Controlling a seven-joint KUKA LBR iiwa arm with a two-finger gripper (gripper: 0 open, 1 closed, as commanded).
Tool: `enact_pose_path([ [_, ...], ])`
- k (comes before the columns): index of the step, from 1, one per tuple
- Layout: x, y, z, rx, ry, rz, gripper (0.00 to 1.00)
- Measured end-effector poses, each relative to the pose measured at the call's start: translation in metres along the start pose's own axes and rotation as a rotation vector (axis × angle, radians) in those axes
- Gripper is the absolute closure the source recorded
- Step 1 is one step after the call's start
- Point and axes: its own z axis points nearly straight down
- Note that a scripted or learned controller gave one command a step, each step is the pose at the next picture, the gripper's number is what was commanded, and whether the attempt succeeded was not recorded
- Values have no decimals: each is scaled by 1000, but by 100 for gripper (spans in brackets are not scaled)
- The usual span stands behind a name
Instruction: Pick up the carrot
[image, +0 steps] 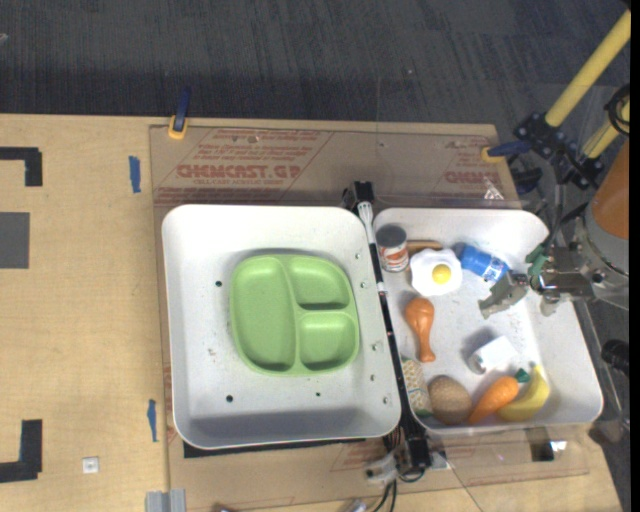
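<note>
Arm mostly cut off at right edge. Carrot (497, 396): orange, tilted, green tip, lying in right bin (575, 330) near the front wall, between potato (450, 396) and banana (531, 394), touching both. Gripper (497, 300) over bin's right side, fingers spread, nothing between them, apart from carrot.

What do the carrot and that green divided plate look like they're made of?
The carrot looks like moulded plastic toy food: even orange colour and a smooth surface, though softer rubber can't be ruled out. The green plate also looks plastic, matte, one uniform colour with rounded moulded compartments.
</note>
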Motion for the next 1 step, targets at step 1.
enact_pose_path([
  [1, 60, 36, 99, 8, 2, 4, 0],
])
